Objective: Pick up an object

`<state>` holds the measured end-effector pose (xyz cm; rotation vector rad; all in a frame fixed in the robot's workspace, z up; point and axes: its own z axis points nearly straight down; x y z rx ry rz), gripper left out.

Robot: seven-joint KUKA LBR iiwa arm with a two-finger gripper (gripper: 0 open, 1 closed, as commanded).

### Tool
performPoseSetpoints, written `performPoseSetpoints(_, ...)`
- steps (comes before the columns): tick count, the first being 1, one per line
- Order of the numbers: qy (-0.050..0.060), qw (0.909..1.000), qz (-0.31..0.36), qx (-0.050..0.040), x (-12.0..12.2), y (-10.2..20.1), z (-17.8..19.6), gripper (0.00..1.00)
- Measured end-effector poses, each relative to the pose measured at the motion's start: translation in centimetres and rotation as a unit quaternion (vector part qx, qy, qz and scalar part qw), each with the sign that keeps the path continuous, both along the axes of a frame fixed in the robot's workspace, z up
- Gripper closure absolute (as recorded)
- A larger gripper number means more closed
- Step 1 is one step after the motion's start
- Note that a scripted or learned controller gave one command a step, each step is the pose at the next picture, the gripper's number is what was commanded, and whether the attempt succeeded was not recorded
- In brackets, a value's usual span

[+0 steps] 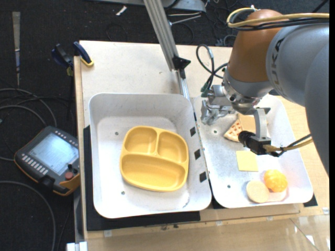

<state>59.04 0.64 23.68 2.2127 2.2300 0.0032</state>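
In the right bin lie a pizza slice, a flat yellow cheese square, an orange fruit and a pale round disc. My gripper hangs low over the bin's upper left corner, just left of the pizza slice, and I see nothing held in it. The grey arm with its orange band covers the bin's back part. A yellow divided plate sits in the left bin.
A slanted metal rail runs down to the gap between the bins. A black cable plug hangs over the right bin. A blue and yellow clamp is on the bench's back left corner. A teach pendant lies on the floor at left.
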Motion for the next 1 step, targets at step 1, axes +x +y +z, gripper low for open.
performPoseSetpoints(1, 0.001, 1.0000, 0.000, -0.0002, 1.14, 4.90, -1.09, 1.00)
